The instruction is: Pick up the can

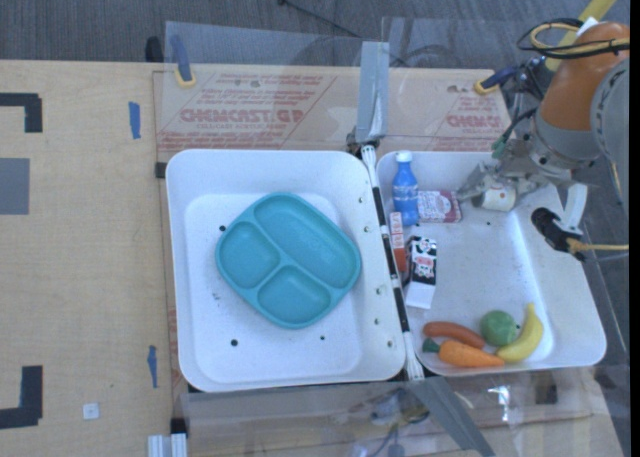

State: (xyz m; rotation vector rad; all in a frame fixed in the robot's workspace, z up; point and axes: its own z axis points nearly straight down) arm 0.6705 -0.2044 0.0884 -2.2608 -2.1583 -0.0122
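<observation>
The can (pixel 438 206), with a pink and white label, lies on its side in the upper left part of the right bin (pixel 560 345), just right of a blue bottle (pixel 404 185). My gripper (pixel 487 189) hangs over the right bin's upper area, a short way right of the can and apart from it. The wrist hardware hides much of the gripper. A small pale piece (pixel 497 198) sits right at its tip; I cannot tell what it is.
A black and white carton (pixel 424 265) lies below the can by the bin's left wall. Two carrots (pixel 462 343), a green fruit (pixel 498 326) and a banana (pixel 526 335) sit at the front. The left bin (pixel 200 335) bears a turquoise divided plate (pixel 288 259).
</observation>
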